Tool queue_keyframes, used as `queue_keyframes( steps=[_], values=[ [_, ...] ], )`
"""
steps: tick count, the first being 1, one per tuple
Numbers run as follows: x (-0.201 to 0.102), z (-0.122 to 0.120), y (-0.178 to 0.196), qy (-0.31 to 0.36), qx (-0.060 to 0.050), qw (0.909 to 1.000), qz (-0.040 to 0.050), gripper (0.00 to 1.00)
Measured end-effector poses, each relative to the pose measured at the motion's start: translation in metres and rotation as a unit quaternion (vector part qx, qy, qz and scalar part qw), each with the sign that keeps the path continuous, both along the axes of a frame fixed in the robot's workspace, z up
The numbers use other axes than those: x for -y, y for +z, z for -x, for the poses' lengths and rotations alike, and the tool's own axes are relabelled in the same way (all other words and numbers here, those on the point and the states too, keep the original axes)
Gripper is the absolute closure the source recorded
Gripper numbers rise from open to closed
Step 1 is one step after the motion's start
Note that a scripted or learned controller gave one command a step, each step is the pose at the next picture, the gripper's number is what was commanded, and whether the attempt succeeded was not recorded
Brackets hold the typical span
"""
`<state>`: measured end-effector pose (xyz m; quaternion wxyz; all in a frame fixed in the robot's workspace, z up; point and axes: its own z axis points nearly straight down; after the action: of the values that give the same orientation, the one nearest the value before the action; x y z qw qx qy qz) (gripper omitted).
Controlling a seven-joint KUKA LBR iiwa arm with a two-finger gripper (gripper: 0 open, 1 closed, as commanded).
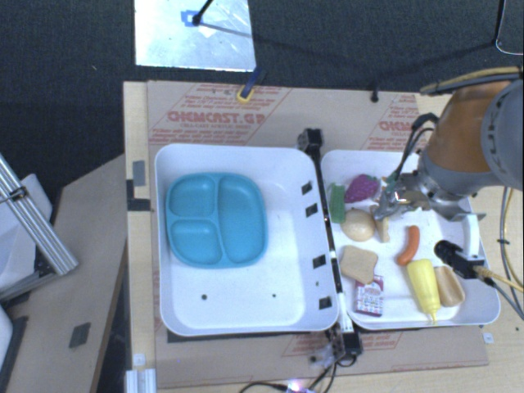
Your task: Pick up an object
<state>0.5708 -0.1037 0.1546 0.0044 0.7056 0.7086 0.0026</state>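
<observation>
We take the likely target to be the pale round potato-like piece (pixel 358 225), lying in the right bin (pixel 483 301) toward its 9 o'clock side. The claw (pixel 385 207) sits low over the bin just beside it, at about its 2 o'clock, with the purple piece (pixel 362 188) at the claw's 10 o'clock. We cannot tell how the claw is set, and we see nothing gripped. The orange sausage (pixel 408 245), yellow bottle (pixel 423 286) and bread slice (pixel 359 263) lie toward 6 o'clock. We judge the pick not yet done: grasp and lift are left. The left bin (pixel 237 313) carries the blue tray (pixel 217 219).
</observation>
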Motion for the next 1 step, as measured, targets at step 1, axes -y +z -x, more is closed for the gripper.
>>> queue_keyframes(
  steps=[1],
  values=[
    [0.0004,0.0058,0.047,0.0,-0.002,1.0,-0.0009,1.0]
  ],
)
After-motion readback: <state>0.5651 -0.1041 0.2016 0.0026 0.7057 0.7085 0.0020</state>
